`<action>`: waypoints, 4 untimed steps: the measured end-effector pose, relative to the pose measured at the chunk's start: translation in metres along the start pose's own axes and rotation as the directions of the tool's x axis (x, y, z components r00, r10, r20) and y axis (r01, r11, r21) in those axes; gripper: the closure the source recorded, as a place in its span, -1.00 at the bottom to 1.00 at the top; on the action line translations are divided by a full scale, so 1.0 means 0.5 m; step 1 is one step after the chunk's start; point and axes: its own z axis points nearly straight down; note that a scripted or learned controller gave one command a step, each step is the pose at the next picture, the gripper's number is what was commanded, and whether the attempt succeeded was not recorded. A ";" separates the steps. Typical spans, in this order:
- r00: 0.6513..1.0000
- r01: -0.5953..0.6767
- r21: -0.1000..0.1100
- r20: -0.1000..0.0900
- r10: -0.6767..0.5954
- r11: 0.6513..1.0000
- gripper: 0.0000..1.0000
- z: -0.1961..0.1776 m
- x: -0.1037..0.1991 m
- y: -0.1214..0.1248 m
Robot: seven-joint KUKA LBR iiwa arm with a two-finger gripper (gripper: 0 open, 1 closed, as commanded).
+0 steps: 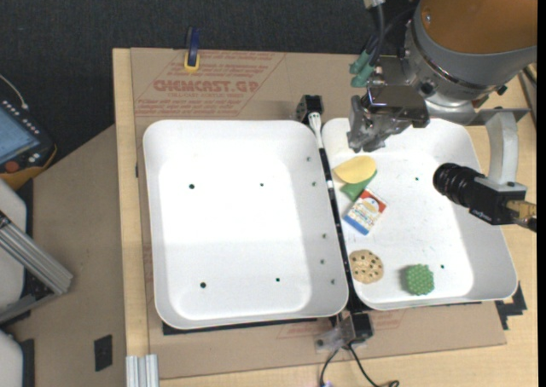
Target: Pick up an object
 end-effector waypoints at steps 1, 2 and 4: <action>1.000 -0.009 0.014 0.006 0.009 1.000 1.00 0.084 0.012 0.001; 1.000 -0.005 0.005 0.003 0.005 1.000 1.00 0.047 0.102 0.015; 1.000 -0.006 0.006 0.003 0.006 1.000 1.00 -0.122 0.211 0.164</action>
